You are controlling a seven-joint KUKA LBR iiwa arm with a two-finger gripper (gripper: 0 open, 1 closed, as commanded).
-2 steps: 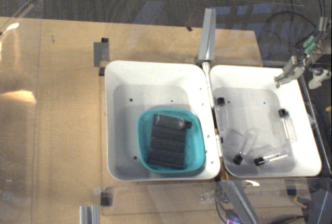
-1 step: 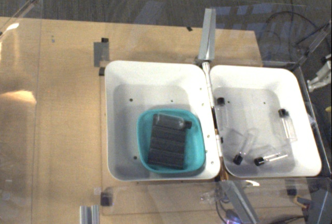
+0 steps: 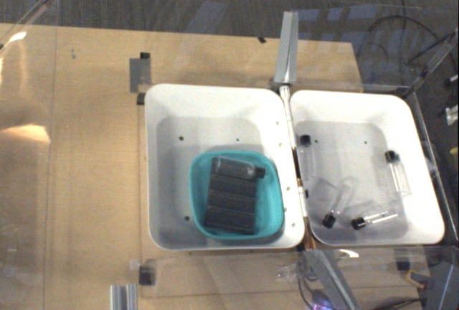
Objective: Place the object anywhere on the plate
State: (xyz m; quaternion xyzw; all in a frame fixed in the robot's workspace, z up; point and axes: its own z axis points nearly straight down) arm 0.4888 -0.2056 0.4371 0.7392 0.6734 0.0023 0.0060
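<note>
- A teal plate is set in the near half of the left bin.
- A dark ridged block is laid on the plate.
- A capped vial is laid across the block's far end, over the plate.
- Right of the plate, clear vials are scattered in the right bin.

Tabletop is showing as pale wood-look board, smooth, catching a soft glare at left. Both bins, left and right, are appearing as white moulded plastic with a satin sheen. Plate is reading as teal plastic, smooth. Ribbed block on it is looking dark grey and matt. Vials are looking clear, glass or plastic undetermined, with black caps.
</note>
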